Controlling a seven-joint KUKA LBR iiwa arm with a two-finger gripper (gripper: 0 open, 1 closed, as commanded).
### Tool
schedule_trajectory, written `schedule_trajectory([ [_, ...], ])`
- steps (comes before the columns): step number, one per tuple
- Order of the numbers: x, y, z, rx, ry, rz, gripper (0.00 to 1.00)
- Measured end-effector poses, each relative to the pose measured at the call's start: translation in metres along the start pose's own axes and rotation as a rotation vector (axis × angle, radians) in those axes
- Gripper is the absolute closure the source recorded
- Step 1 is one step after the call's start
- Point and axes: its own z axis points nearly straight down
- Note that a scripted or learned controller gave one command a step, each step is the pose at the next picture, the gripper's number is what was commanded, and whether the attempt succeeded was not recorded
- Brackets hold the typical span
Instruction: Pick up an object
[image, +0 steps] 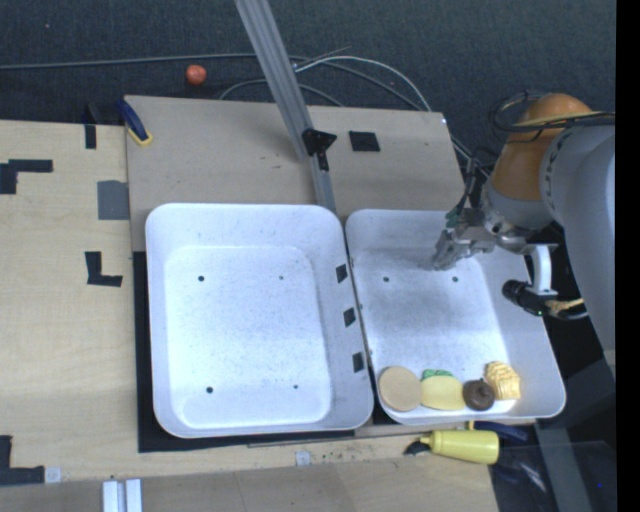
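The grey arm (575, 190) enters from the right, its orange band (530, 150) showing above the wrist, and bends down over the far part of the right bin (420, 300). The gripper (447, 255) hangs low over that bin's floor near the far wall, pointing down and slightly leftward. Its tips merge into one small dark-grey shape, so whether it is spread or closed cannot be told; nothing is visible between them. Much of the arm's body is cut off by the right edge, and cables (510, 110) loop around the wrist.

The objects lie in a row along the near wall of the right bin, well apart from the gripper. From left to right: a tan round disc (399, 388), a pale yellow rounded piece (441, 393) with a small green item (435, 376) partly hidden behind it, a dark brown ring-shaped piece (479, 396), and a yellow ridged piece (503, 380). They touch or nearly touch one another; their exact kinds are too small to make out.

The left bin (245, 315) sits beside the right one, their rims touching. A yellow-handled tool (460, 445) lies on the bench just in front of the right bin. A slanted metal bar (285, 90) crosses the upper centre, and a small orange ball (196, 73) rests beyond the bench.
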Motion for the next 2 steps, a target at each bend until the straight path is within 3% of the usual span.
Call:
schedule_trajectory([
  [2,0.010,-0.002,-0.100,-0.003,0.000,0.001,1.00],
])
